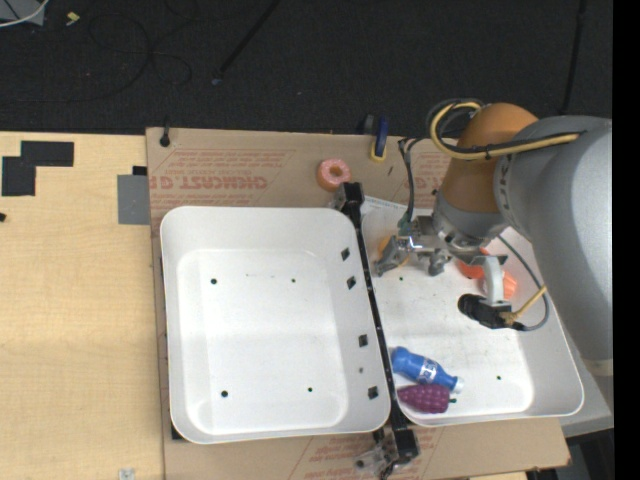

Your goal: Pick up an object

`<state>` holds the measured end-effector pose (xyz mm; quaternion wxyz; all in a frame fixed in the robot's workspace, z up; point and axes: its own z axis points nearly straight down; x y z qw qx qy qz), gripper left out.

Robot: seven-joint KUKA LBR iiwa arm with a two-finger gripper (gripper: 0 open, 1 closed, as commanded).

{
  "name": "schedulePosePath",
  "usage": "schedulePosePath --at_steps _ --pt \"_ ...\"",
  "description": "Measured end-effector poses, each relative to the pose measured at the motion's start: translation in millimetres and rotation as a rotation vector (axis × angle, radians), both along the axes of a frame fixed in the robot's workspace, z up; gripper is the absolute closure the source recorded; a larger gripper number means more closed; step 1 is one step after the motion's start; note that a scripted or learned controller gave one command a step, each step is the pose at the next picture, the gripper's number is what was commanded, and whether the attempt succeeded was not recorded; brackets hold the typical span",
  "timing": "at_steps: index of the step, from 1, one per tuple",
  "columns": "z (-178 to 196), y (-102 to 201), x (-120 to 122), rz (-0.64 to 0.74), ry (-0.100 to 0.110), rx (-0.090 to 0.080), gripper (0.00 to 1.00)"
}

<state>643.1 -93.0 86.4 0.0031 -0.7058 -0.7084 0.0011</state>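
The arm [560,198] fills the right side, grey and bulky, with its orange band [490,133] above the wrist, and it bends down over the far part of the right bin [545,393]. The left bin [260,318], the larger white expanse, sits beside it, the two touching along a dark seam with black clips. Both rest on a brown cardboard sheet [240,173] on the pale wooden bench [70,318].

In the right bin's near left corner lies a blue bottle [423,368], its long axis slanting from far-left to near-right, the white-banded end toward the right. Just beside it on the near side, touching or almost so, is a purple bunch of grapes [424,399] against the bin's near wall. Both lie well apart from the gripper.

The gripper [412,251] hangs low over the bin's far left part, its metal fingers pointing left toward the divider. I cannot tell how wide they stand, and I see nothing clearly caught between them. An orange object [497,274] peeks out just right of the wrist, partly hidden by a black cable.

A pink ring [333,174] lies on the cardboard beyond the bins.
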Motion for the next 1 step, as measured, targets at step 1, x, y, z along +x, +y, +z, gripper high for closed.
schedulePosePath --at_steps 1 --pt "0.7 10.4 0.1 -0.002 -0.002 -0.001 0.00"
